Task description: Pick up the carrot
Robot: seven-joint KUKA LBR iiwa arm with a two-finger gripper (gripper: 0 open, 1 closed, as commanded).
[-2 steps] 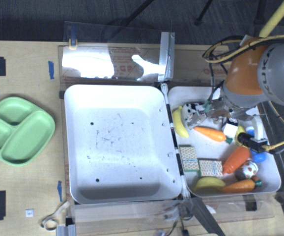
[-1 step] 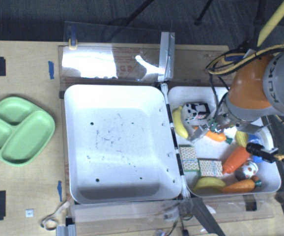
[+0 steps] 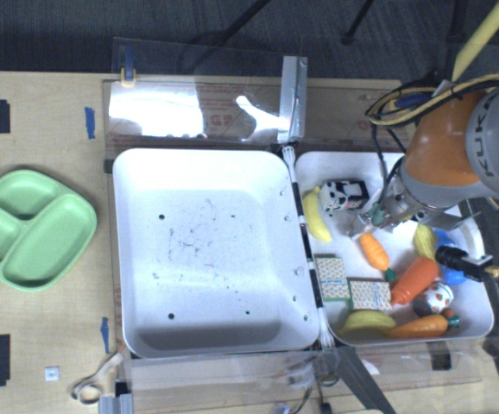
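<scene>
The right bin [image 3: 483, 317] holds three orange carrot toys: a small one [image 3: 373, 252] near the middle, a fatter one [image 3: 414, 279] lower right of it, and a long one [image 3: 418, 325] lying along the front wall. My gripper [image 3: 381, 217] hangs just above and slightly right of the small carrot, under the orange wrist band. Nothing shows between its tips, and the wrist hides how they stand.
A yellow banana [image 3: 316, 216] lies by the divider, a black-and-white cow toy [image 3: 344, 196] behind it. A second banana [image 3: 369, 320], a patterned box [image 3: 369, 294], a yellow-green fruit [image 3: 424, 241], a blue object [image 3: 453, 259] and a small ball [image 3: 438, 297] crowd the right bin. A green divided plate [image 3: 30, 228] sits far left.
</scene>
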